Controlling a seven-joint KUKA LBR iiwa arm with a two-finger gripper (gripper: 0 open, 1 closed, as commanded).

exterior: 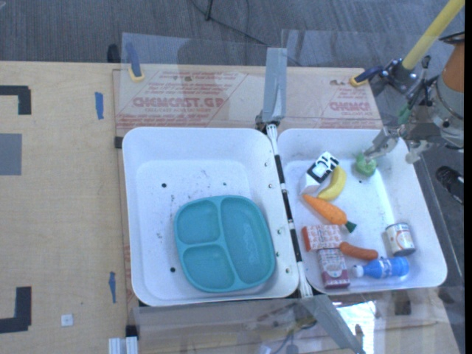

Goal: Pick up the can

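The can [399,238] is small and silver with a red-and-white label. It lies near the right wall of the right bin [431,231], toward the front. My gripper [396,147] hangs over the bin's far right corner, well behind the can and apart from it. Its two fingers are spread open with nothing between them. One fingertip [377,147] is close to a small green object [365,165].
In the right bin lie a blue bottle [383,268], a sausage [358,251], a red carton [333,266], a red packet [323,236], a carrot [327,210], a banana [333,184] and a black-and-white cube [321,167]. The left bin [147,161] holds a teal divided plate [221,242].
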